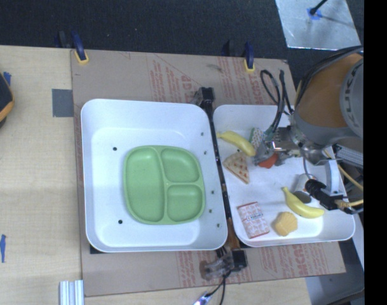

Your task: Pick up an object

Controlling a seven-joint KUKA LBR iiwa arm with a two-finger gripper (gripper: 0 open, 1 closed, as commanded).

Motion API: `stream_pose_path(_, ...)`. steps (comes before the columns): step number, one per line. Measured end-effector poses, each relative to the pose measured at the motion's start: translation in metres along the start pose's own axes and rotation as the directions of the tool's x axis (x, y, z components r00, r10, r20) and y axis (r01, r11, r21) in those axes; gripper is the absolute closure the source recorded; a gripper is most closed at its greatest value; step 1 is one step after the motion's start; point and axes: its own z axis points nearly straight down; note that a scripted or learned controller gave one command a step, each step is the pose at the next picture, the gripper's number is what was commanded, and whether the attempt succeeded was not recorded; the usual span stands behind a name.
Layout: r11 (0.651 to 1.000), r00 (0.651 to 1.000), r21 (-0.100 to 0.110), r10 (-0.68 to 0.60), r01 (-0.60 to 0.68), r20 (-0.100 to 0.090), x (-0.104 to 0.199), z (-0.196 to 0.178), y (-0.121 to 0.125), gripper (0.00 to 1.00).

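Cardboard under 2 white bins: the right bin (346,234) holds the toys. The gripper (270,150) sits low over a red piece (267,162) beside a banana (237,142); its grip is unreadable. Centre on 1 item, clear of neighbours.

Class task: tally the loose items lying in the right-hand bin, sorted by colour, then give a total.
Yellow: 3, banana, banana, round lump
Tan: 1, wedge
Red: 1, piece by the gripper
Red-and-white: 1, packet
Total: 6

Wooden bench (28,189) under cardboard sheet (149,75) bearing two white bins (91,170).
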Motion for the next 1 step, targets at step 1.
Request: stream_pose_path(1, 1.0, 1.0, 0.001, 0.001, -0.001, -0.001, 0.0675, -0.0515, 0.0025, 1.0)
